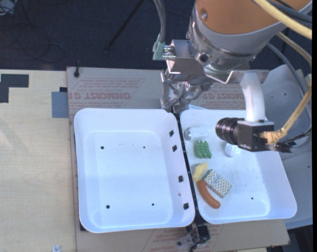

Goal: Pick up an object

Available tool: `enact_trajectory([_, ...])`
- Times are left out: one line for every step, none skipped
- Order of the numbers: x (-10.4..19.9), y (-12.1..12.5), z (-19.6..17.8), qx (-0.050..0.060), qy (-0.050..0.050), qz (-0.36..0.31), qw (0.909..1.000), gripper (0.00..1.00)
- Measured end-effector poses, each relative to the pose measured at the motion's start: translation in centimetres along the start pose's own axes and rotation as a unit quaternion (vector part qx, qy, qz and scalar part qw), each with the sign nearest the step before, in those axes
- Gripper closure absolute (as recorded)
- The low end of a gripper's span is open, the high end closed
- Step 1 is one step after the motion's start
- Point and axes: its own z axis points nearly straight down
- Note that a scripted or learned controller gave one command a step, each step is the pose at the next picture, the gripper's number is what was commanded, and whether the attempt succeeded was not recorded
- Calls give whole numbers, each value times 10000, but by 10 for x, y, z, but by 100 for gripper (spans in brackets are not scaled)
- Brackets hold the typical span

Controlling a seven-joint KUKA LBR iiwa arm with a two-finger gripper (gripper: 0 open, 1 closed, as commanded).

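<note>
**Arm above the bin seam, objects resting in the right bin**

Dominating the upper right: the grey arm (237,20) with its orange band, reaching in over the desk (27,156). Below it, on a sheet of printed cardboard (116,91), two shallow white bins side by side. Left bin (126,167) showing only bare white floor with a few small dark holes. Right bin (263,193) carrying all the loose things, clustered near its left wall. Mounted off the wrist, a black cylindrical camera (242,133) on a white bracket, hanging above the right bin's upper half.

Hanging at the far end of the seam between the two bins: the end effector (176,101), above the bins' rear rims. Cannot tell whether open or closed; too dark and cluttered there, and nothing seen gripped.

Down the right bin, near to far from the front rim: an orange sausage-shaped piece (208,194), lying at a slant; touching its upper side, a small patterned block (218,183), tilted; just beside that, a yellow piece (200,170); farther back, a green ridged piece (203,149); beyond it, a small clear or pale item (192,134), hard to make out. All well below the end effector, apart from it.
</note>
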Motion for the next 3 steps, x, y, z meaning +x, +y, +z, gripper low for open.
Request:
enact_trajectory([1, 0, -9, 23, -8, -27, 10000, 100])
enact_trajectory([1, 0, -18, 49, -16, -56, 10000, 100])
enact_trajectory([2, 0, -27, 74, -23, -86, 9999, 100])
